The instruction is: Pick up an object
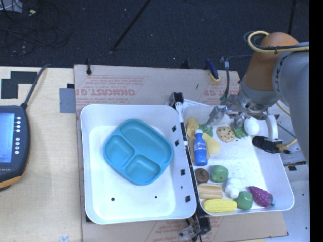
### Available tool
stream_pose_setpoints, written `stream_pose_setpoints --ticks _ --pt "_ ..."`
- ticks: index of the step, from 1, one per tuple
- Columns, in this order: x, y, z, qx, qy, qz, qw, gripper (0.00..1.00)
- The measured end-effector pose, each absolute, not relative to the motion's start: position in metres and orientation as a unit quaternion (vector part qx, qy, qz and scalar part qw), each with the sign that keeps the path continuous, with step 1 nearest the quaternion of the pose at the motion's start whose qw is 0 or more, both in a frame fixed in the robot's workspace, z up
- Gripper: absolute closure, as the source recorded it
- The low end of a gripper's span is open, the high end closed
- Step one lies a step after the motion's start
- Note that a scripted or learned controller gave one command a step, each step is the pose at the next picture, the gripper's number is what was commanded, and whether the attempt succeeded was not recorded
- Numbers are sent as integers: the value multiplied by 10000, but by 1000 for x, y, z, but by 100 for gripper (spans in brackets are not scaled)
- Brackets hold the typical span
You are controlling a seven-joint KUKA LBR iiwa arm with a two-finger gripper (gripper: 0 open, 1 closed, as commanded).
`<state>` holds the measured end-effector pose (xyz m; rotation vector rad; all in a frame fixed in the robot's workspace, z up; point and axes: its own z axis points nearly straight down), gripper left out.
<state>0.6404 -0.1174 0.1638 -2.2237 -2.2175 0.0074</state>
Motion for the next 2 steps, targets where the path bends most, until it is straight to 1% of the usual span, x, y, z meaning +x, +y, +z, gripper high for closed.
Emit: stream_pose_setpoints --ticks 1,2 --pt "568 -88 130 -7074 -7068 21 43 0" --pt "631 -103 88 -7055 -7087 -3 25 0"
